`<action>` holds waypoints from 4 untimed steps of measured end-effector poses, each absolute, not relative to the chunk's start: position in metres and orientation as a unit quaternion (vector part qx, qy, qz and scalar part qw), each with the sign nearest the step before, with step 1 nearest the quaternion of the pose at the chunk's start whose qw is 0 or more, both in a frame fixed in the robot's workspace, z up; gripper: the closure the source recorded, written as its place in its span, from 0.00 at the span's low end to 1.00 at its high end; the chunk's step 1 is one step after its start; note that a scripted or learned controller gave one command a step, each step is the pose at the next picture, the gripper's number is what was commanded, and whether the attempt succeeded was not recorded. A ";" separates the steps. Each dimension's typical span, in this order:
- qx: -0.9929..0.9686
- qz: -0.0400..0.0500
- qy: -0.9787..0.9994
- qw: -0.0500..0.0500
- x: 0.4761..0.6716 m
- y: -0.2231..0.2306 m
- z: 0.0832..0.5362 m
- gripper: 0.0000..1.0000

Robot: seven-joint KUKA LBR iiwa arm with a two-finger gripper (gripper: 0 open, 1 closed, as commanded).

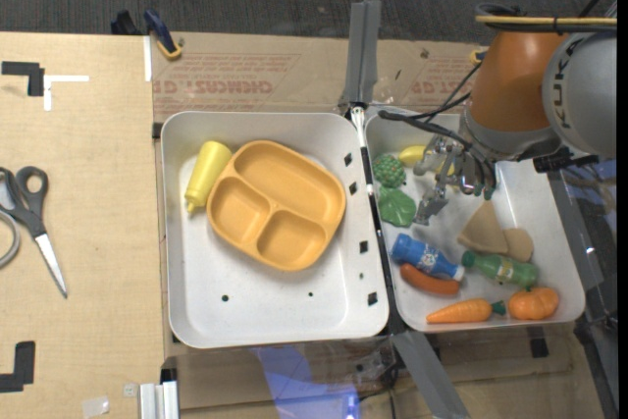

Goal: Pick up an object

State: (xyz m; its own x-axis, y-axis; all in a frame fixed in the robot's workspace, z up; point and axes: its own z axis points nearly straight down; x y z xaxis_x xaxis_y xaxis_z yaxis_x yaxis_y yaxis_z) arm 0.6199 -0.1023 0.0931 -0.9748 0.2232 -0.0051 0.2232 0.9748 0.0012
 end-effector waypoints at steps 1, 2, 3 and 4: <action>0.203 0.000 0.979 -0.006 0.641 -0.094 0.093 0.00; 0.202 -0.001 0.979 0.003 0.645 -0.095 0.104 1.00; 0.246 0.000 0.969 0.002 0.636 -0.030 0.193 1.00; 0.256 0.000 0.967 0.000 0.563 0.035 0.192 1.00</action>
